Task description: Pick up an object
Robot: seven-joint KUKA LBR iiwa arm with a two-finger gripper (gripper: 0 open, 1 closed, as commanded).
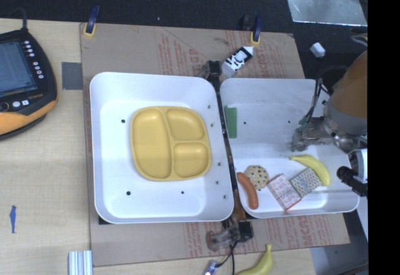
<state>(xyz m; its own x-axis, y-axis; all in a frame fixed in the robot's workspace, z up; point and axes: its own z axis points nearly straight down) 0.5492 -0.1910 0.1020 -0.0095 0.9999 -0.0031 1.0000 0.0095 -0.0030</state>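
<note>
Camera view from above the bench showed a second banana [260,262] lying nearest, on the cardboard sheet [156,49] just outside the near edge of the bins. Inside the right bin [269,89], a row of items sat along the near side: a sausage [247,190] at the left, a round cookie [255,174] just beside it, then a pink card [283,191] touching a patterned card [304,182], and a yellow banana [314,166] at the right end. Slightly farther in, the gripper [306,136] hung over the right part of that bin, just beyond the banana and apart from it; whether its jaws were wide or narrow could not be told, and nothing was seen between them. A green strip [231,122] lay against the right bin's left wall. The left bin [106,142] held a yellow divided plate [170,142] near its middle. An orange control pendant [22,83] rested at the far left of the bench
</note>
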